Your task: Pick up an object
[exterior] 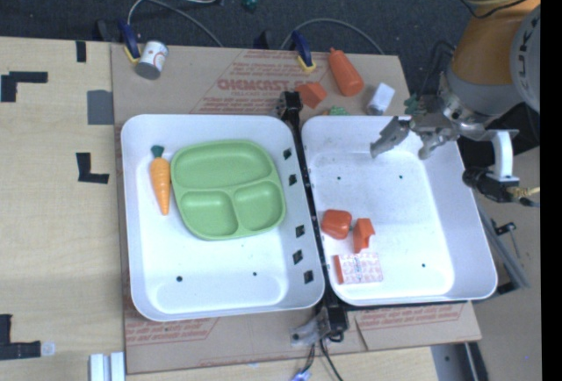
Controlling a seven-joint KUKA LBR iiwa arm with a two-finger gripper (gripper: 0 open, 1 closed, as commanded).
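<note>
Hand open, holding nothing, over the far end of right bin | orange block sits at the near end by a smaller orange piece | drop straight over it, then squeeze slowly.

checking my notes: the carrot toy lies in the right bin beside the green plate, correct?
Not quite. In the camera view the carrot toy lies in the left bin, beside the green plate. The right bin holds the small orange pieces instead.
</note>
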